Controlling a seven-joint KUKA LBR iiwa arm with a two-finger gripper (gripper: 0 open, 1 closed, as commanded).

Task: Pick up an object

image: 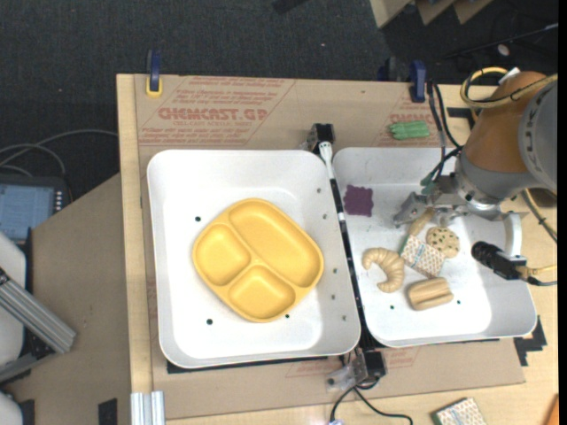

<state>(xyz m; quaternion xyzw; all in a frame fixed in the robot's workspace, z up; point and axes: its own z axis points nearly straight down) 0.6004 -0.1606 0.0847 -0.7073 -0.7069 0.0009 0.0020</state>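
Camera view. Two white bins on the bench, side by side: left bin (pixel 168 237), right bin (pixel 461 321).

Left bin: one yellow divided plate (pixel 257 259) with three compartments, lying at the bin's centre.

Right bin, five loose items counted:
- one purple block (pixel 359 200) at 10 o'clock of the bin;
- one croissant (pixel 384 266) at 8 o'clock, touching the patterned piece on its right;
- one patterned wedge-shaped piece (pixel 423 255) near centre;
- one cookie (pixel 442 240) touching the wedge's upper right;
- one tan bread roll (pixel 430 294) at 6 o'clock, just below the wedge.

Arm (pixel 505 140) reaches in from 3 o'clock. Gripper (pixel 429 206) sits low over the right bin at about 12 o'clock of the cookie, just above the wedge. Cannot tell whether it is released or clenched; nothing is visibly grasped.

One green item (pixel 409 131) on the bench beyond the right bin.
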